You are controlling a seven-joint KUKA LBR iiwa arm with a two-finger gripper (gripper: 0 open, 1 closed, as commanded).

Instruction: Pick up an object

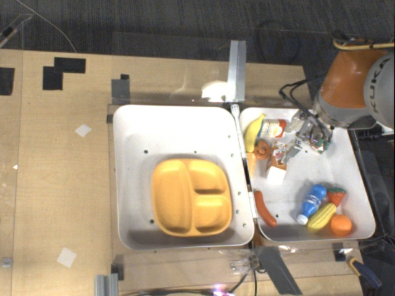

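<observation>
**benchwatcher:** So the grey arm with the orange band (352, 82) reached in from the right, and its two-finger gripper (295, 145) hung low over the upper left part of the right-hand shallow white bin (358, 184). Makes sense, since that corner was where the clutter sat: a yellow plastic banana (252, 133) against the dividing wall, a small jar with a red lid (272, 129) just beside it, and a little orange-brown toy (262, 150) under those. Whether its tips were spread or pinching something, I couldn't tell; too much jumble there.

**gripgeek:** Which one was the target, you reckon?

**benchwatcher:** My guess was the small red-and-white piece (279, 159) right below the gripper, touching or nearly touching it. It looked tiny, blocky, pale at the bottom with red on top. Nothing was clearly lifted.

**gripgeek:** And the rest?

**benchwatcher:** Well apart. A red sausage-shaped toy (265, 208) lay by the lower left wall, and a blue bottle (311, 202), a second yellow banana-like piece (322, 216) and an orange ball (340, 225) huddled in the lower right corner. The left-hand white bin (133, 165) held a yellow divided plastic tray (191, 196), sitting flat in the middle.
</observation>
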